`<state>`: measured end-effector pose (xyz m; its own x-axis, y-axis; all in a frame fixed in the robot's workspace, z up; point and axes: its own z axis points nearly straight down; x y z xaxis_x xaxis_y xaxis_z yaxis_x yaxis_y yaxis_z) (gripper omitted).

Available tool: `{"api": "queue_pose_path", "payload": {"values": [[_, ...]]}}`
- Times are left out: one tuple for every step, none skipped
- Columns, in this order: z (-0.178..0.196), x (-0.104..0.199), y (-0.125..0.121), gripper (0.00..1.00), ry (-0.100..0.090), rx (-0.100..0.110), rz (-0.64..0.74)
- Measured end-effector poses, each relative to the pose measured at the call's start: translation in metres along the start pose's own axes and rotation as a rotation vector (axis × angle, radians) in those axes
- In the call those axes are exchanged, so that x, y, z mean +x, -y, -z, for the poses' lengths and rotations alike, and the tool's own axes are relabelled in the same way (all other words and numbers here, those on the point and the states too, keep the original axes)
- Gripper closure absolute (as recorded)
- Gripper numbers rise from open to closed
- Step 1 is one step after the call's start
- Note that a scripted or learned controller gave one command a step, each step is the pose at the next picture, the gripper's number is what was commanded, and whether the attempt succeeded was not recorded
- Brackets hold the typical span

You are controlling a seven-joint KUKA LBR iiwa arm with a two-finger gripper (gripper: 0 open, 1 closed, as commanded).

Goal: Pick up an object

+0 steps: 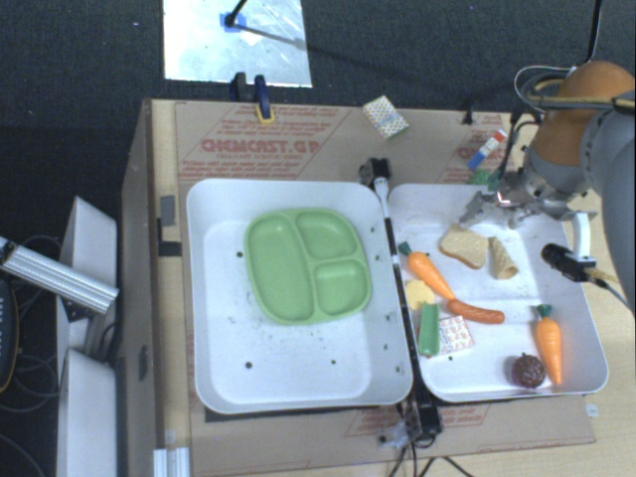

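1. Arm (586, 132): grey with an orange band, reaching in from the right, above the far edge of the right bin.
2. Gripper (500, 205): low over the far part of the right bin (586, 371), just beyond the bread slice. Metal parts splay out at its tip, but the view is too blurred there to tell how far it is open; nothing can be made out in its grasp.
3. Left bin (214, 366): holds a green divided plate (308, 266) with three compartments, lying near the middle.
4. Right bin, contents:
   - bread slice (465, 248), just below the gripper;
   - tan wedge (503, 258), possibly a cone or wrap, just right of the bread;
   - carrot (429, 273) near the divider, lying aslant;
   - pale yellow piece (418, 294) beside that carrot;
   - sausage (477, 313), reddish-orange, touching the carrot's lower end;
   - green stick (428, 328), lengthwise by the divider;
   - patterned card (455, 337), just beside the green stick;
   - second carrot (549, 343) near the right wall;
   - dark red round item (527, 370), touching the second carrot.
5. Bench (258, 137): cardboard surface with red lettering.
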<state>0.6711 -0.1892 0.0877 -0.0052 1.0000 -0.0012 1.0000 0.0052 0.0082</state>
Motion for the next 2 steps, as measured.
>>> {"api": "queue_pose_path", "payload": {"values": [[0.0122, 0.0002, -0.0017, 1.0, 0.001, -0.005, 0.003], [0.0119, 0.0004, -0.0016, 0.0, 0.001, -0.005, 0.004]]}}
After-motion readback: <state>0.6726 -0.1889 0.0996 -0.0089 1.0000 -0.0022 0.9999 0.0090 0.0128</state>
